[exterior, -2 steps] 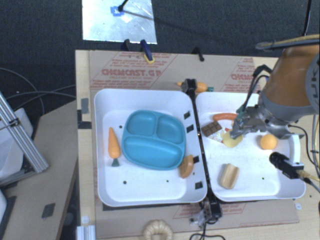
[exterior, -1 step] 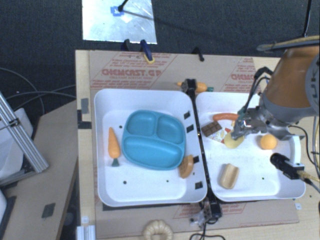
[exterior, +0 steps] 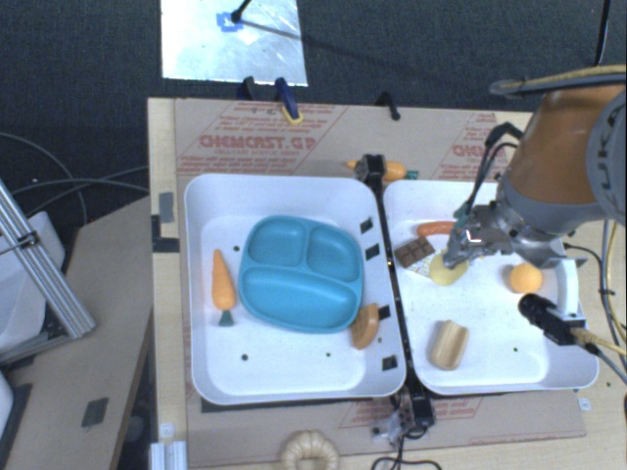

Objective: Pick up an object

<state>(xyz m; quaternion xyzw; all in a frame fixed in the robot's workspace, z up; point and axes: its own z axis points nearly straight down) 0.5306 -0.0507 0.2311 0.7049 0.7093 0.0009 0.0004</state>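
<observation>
Here, the gripper [exterior: 458, 256] is shown low in the right bin [exterior: 549, 370], centre-right of frame, directly over a pale yellow slice [exterior: 449, 273]. Fingertip spacing cannot be told from this view: the tips are small, dark and merged w/ the slice's upper edge. No object is seen clamped between them.

Neighbours of the slice: a brown chocolate-like piece [exterior: 412, 253] just to its left, nearly touching; an orange-red sausage-like piece [exterior: 436, 229] just above it. Further off in the same bin: an orange ball [exterior: 525, 278] at right, a tan bread-like piece [exterior: 449, 345] at lower centre.

Left bin [exterior: 201, 262], centre-left of frame: a blue divided plate [exterior: 299, 272], a toy carrot [exterior: 223, 282] on its left, a brown croissant-like piece [exterior: 365, 326] at its lower right, close to the bin divider.

Risks, as judged:
- The slice appears flat and thin; it may be pressed into the bin floor rather than gripped, so the fingers could close on nothing.
- If descent is slightly off to the left, the chocolate-like piece may be nudged or caught instead.
- A flat item held by its edge may slip out on lift.
- The sausage-like piece, being near, may be pushed aside by the wrist housing.
</observation>
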